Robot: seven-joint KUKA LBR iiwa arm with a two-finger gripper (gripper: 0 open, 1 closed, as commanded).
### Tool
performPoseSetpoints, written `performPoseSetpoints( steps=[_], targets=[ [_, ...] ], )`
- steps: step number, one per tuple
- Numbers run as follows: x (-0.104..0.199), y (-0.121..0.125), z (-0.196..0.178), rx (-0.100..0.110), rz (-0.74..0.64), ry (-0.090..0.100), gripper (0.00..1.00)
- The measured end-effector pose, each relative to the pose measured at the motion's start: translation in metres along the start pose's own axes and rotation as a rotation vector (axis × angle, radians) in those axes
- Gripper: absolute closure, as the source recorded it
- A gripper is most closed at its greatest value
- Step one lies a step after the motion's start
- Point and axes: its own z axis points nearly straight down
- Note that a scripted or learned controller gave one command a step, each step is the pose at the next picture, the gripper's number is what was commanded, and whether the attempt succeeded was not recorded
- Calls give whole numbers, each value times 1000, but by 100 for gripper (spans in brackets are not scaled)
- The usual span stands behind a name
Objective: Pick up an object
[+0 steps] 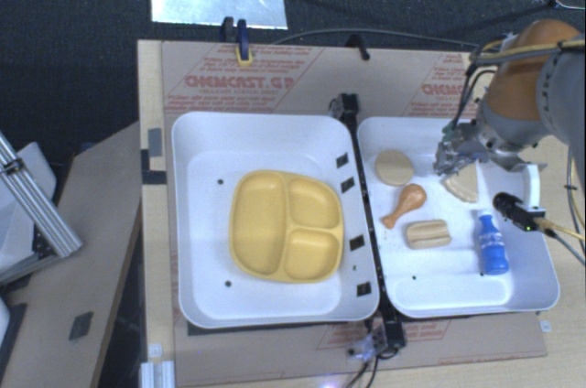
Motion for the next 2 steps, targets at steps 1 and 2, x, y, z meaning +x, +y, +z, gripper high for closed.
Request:
performPoseSetpoints(
  steps=[1, 2],
  targets=[
    [-6, 7, -46, 12, -1, 5, 100],
    [-1, 8, -92, 12, -2, 6, 100]
  ],
)
